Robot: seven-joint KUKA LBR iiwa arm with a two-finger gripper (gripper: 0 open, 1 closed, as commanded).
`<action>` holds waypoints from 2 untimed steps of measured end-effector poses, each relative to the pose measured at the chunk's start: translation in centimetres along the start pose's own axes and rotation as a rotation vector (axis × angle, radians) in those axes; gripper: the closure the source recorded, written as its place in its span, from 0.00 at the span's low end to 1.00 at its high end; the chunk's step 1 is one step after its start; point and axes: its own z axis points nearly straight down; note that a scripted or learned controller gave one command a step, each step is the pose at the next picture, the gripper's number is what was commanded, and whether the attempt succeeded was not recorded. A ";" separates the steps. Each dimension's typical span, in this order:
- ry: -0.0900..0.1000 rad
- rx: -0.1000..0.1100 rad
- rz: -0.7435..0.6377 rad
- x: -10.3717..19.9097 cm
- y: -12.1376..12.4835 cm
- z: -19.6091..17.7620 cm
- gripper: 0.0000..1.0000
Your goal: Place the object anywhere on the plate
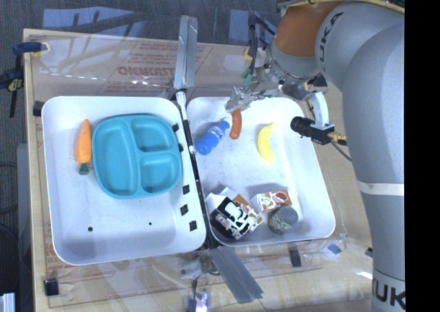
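Two white bins; plate [135,154] sits mid-left, bare. Gripper [237,104] upper middle, right bin, pinching sausage [236,125] by its top. Transfer to plate not yet done.

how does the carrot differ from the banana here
The orange toy carrot with a green top lies in the left white bin, beside the blue divided plate; the yellow toy banana lies in the right white bin, out in its middle. The carrot is straight and tapers; the banana is curved. The carrot is orange with a green end; the banana is all yellow. Both lie flat, lengthwise top to bottom in the view.
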 end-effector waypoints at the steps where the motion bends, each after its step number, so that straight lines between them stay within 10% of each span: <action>1: -0.001 0.000 -0.138 8.7 1.8 1.6 1.00; 2: -0.001 0.000 -0.137 8.7 1.8 1.5 0.00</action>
